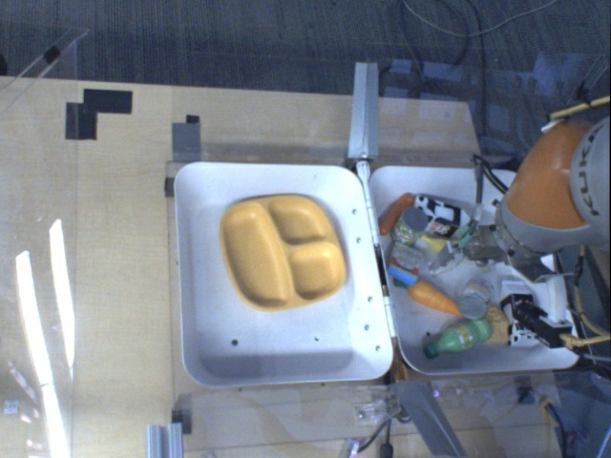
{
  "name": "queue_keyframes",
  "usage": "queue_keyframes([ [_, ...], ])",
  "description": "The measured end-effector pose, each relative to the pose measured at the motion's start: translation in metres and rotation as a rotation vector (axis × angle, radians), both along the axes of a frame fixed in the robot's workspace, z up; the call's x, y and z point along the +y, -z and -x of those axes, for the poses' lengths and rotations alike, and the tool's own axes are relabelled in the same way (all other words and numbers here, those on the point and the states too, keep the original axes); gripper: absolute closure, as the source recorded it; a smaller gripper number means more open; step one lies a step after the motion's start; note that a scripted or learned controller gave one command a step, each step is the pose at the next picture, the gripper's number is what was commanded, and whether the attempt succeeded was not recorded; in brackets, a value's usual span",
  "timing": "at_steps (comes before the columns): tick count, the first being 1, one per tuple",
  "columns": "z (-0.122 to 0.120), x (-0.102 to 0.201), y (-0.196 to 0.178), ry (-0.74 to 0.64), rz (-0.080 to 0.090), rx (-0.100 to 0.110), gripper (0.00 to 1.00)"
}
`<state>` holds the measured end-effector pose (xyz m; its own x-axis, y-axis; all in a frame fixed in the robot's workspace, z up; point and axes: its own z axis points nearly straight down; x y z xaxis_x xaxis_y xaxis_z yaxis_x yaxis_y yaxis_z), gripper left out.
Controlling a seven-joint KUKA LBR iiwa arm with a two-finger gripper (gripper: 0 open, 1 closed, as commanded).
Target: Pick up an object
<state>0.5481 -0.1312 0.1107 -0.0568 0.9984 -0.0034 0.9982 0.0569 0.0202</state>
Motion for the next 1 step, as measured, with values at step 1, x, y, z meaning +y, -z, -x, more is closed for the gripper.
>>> queue_keyframes([
  [1, -0.0585, -0.0168, 0.023, -0.131, -0.001, 0.011, 0.0],
])
